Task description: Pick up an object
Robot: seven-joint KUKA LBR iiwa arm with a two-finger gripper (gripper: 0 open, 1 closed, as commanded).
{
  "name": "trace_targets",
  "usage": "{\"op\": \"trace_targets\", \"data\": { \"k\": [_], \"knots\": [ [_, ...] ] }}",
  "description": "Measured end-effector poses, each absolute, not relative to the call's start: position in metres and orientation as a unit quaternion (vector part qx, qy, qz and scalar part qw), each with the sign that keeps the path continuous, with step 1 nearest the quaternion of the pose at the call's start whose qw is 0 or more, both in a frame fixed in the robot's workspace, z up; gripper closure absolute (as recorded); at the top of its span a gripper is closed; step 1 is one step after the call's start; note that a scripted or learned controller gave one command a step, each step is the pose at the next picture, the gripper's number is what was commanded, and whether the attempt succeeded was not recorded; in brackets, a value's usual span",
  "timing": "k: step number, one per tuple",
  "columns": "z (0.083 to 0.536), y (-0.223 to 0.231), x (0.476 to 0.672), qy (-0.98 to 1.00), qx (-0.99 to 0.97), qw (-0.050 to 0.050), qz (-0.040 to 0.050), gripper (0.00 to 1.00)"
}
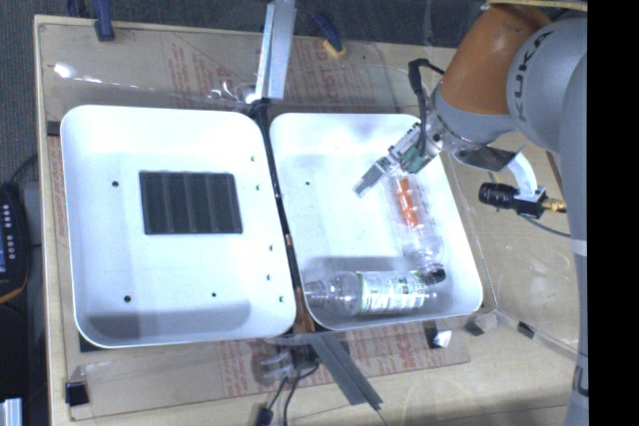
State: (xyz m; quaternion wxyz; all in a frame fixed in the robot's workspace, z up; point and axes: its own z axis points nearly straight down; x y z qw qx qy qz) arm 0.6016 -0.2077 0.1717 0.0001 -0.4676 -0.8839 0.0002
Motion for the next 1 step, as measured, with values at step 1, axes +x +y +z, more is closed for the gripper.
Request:
{"op": "trace_targets", "data": {
  "k": [1],
  "knots": [
    [0.1268, -0.2100, 0.5790, -0.835, -0.551, 0.001, 0.0003, 0.00]
  ]
}}
